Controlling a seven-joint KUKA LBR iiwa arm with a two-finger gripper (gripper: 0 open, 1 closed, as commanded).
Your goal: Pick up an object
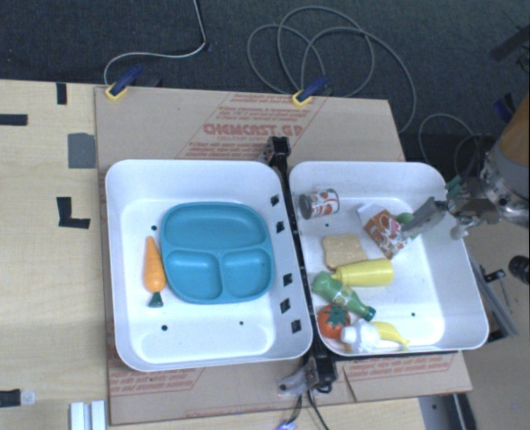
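The right bin holds the loose objects: a small can lying on its side at the back left, a red and white packet, a tan bread slice, a yellow bottle, a green bottle, a red tomato-like piece and a white and yellow item at the front. My gripper reaches in over the bin's right rim. Its dark tip lies just right of the packet, close to it or touching. Nothing is seen held in it.
The left bin holds a blue divided plate with an orange carrot to its left. A black divider joins the bins. Cables loop on the dark floor behind the bench.
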